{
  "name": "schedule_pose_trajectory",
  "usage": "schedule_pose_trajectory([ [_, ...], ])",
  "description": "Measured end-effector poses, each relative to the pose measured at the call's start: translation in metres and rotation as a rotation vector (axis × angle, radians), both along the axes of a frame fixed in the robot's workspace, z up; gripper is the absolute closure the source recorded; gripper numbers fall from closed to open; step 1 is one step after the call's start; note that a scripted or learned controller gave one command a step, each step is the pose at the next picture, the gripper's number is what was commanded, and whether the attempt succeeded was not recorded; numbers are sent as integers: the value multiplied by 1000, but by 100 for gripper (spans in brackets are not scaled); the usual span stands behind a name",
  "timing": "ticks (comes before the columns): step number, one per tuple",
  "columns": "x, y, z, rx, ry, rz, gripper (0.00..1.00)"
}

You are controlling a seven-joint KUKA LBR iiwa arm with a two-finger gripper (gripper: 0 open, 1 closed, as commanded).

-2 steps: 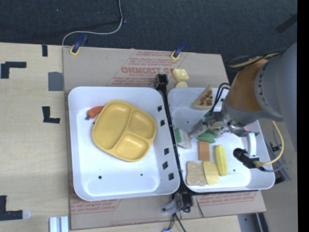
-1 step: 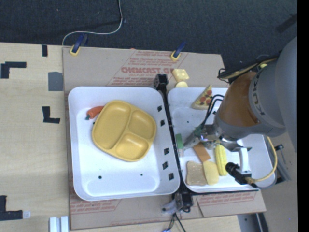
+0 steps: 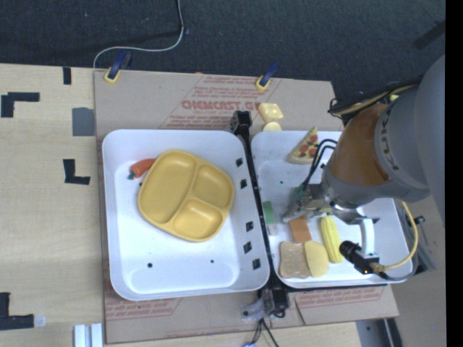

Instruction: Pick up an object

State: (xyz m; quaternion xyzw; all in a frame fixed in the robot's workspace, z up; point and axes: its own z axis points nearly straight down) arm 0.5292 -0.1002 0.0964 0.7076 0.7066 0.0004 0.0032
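Observation:
My gripper hangs low over the middle of the right bin, with the grey arm and its orange band reaching in from the right. Just below the gripper lies a brown block. Beside that block lies a yellow corn cob. A tan bread slice and a pale yellow piece rest at the bin's front. A pizza slice lies at the bin's back. A small green piece sits by the left wall.
The left bin holds a yellow divided plate with an orange carrot at its far-left edge. Two pale yellow pieces lie on the cardboard behind the right bin. A black divider runs between the bins.

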Motion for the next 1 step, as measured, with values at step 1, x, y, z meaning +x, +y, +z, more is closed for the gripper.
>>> schedule_pose_trajectory([
  [1, 19, 74, 93, 6, -2, 11, 100],
])
